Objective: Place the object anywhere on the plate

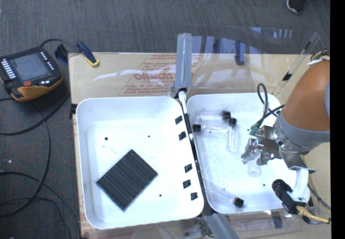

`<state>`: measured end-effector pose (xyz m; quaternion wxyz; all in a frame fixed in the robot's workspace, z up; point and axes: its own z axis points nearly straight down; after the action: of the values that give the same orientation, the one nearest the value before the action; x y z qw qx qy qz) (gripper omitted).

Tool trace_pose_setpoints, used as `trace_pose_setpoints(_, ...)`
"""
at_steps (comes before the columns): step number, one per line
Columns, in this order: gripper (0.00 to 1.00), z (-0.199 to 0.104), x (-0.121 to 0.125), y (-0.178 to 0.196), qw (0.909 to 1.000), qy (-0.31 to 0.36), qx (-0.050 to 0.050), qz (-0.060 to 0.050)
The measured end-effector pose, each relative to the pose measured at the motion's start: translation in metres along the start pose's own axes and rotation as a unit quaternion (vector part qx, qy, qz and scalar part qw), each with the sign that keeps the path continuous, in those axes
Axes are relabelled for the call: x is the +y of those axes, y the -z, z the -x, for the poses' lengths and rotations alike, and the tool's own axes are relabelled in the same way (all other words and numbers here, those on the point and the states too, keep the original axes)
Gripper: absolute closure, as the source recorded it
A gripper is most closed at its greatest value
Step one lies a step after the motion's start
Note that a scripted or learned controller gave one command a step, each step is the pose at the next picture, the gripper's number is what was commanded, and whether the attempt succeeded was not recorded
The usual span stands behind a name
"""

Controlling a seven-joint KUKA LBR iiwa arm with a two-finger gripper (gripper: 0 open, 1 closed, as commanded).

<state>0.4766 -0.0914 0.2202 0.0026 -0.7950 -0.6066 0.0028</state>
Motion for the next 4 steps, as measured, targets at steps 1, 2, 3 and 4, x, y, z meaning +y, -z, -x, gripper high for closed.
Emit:
trace_pose_setpoints(1, 1.00, -0.103, 0.047, -0.035, 0.9999, 0.011, 0.000, 0.000)
trace_pose_setpoints(2, 1.00, -0.160, 0.071, -0.014, 0.9982, 0.060, -0.001, 0.001)
trace_pose_setpoints(3, 1.00, -0.221, 0.113, 0.007, 0.9953, 0.097, -0.001, 0.002)
trace_pose_setpoints(4, 1.00, -0.281, 0.096, 0.057, 0.9940, 0.109, -0.001, 0.002)
